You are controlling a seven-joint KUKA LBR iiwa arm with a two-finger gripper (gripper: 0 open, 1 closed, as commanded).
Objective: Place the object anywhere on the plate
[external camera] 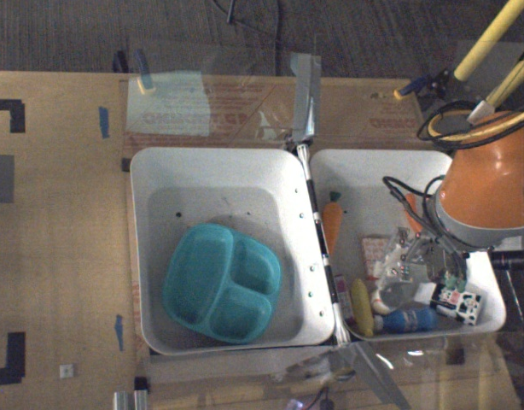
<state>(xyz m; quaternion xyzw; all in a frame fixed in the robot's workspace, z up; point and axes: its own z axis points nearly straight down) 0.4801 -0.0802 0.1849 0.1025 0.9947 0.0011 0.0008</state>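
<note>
A teal plate (221, 282) with three compartments lies in the left bin (151, 169), toward its front. My gripper (405, 260) is low in the right bin (364, 159), over a cluster of small objects near a pale pink packet (375, 249) and a greyish round item (395, 294). The arm's orange band (488, 182) hides the bin's right side. Whether anything is held cannot be made out.
The right bin also holds an orange carrot (332, 220) against its left wall, a yellow banana-like piece (362, 306), a blue bottle (412, 319) at the front and a small white patterned box (459, 301). Cables (454, 122) loop behind the arm.
</note>
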